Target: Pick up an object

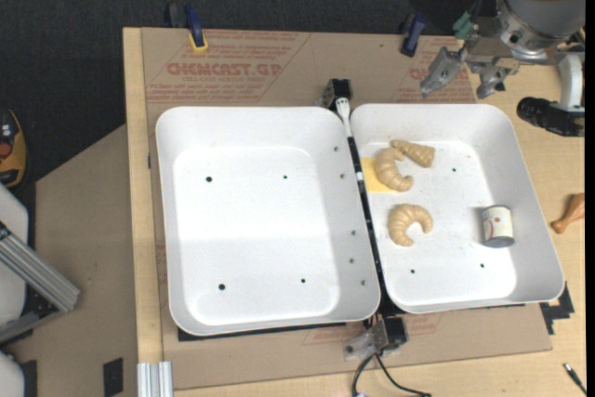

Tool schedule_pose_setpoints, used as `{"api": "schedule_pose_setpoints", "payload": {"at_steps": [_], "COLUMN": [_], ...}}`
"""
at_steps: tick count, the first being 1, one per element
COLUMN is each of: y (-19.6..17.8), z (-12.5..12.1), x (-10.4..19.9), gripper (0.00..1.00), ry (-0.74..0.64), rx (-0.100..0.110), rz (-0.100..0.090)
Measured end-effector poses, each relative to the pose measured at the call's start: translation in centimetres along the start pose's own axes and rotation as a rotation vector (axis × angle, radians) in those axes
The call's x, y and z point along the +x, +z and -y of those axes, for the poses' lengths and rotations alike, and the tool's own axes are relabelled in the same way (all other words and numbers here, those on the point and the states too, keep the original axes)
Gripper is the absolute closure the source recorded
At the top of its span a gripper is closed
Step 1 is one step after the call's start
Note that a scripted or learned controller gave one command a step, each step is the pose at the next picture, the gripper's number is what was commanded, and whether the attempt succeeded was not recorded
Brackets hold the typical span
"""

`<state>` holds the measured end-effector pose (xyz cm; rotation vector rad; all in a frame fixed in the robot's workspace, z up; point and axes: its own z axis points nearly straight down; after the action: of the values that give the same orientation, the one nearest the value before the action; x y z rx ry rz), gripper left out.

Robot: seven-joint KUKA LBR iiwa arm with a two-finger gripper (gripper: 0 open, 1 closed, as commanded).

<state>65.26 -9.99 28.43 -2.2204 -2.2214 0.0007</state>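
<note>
1. Nearest the camera, at 6 o'clock, a black clamp (pixel 386 335) with loose cables sits at the front edge of the bench, at the seam where the 2 bins meet.
2. The gripper (pixel 462 76) hangs at 1 o'clock, above the far rim of the right bin (pixel 530 200), its 2 grey fingers spread apart with nothing between them. The grey wrist and its orange band rise out of frame behind it.
3. Red mirrored lettering is printed on the brown board (pixel 242 65) beyond the bins; it seems to read "CHEMCAST GP", with smaller lines too fine to make out.
4. The right bin holds 3 tan croissant-shaped pieces: 1 (pixel 414 152) at the far side, 1 (pixel 392 170) just beside it resting on a yellow flat piece (pixel 374 179) against the bin's left wall, and 1 (pixel 410 224) nearer the front, apart from the others.
5. A small white cylinder (pixel 497 225) with a red mark lies on its side at 3 o'clock in the same bin, well apart from the croissants.
6. The left bin (pixel 177 200) shows bare white floor with 4 small dark dots.
7. Blue clamps (pixel 194 25) grip the board's far edge. Dark carpet lies beyond, and a metal rail (pixel 37 274) crosses at 8 o'clock.
</note>
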Motion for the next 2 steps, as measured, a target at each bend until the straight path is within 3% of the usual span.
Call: {"api": "schedule_pose_setpoints", "payload": {"at_steps": [1,2], "y": [-1.1,-15.1], "z": [-0.1,1.0], "x": [0.0,7.8], "gripper": [1.00,1.00], "ry": [-0.001,-0.009], "rx": [-0.003,-0.020], "rz": [0.001,-0.001]}}
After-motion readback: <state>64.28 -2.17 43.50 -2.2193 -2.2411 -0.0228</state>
